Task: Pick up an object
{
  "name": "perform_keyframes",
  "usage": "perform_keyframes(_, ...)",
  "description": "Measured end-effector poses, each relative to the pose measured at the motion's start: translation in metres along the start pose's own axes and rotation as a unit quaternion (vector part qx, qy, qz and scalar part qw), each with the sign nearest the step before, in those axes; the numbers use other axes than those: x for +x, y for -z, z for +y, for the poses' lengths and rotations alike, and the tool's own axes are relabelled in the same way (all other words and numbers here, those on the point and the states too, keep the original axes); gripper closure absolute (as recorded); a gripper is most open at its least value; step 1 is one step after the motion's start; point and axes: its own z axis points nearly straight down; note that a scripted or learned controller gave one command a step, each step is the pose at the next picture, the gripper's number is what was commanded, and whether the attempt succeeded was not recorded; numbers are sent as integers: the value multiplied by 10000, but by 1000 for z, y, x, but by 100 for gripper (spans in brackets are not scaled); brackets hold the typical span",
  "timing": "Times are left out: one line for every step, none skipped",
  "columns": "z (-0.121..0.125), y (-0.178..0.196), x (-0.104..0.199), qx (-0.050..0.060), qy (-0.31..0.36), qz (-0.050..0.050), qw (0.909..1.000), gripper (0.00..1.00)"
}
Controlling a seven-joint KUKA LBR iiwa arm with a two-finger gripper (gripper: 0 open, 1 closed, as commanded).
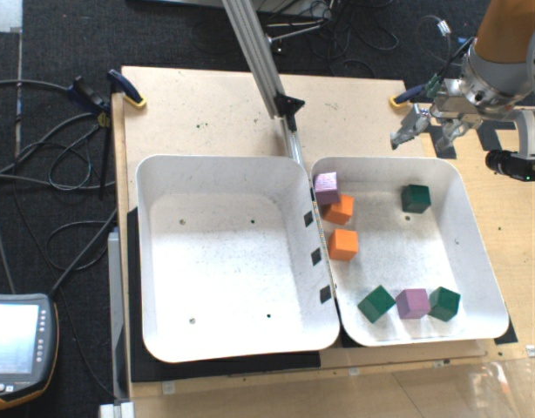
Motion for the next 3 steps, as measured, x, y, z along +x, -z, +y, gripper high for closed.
perform_keyframes(0,0,0,2,0,-1,10000,0)
perform_keyframes(-5,-64,0,32,-15,6,10000,0)
perform_keyframes(0,-108,0,21,-5,3,10000,0)
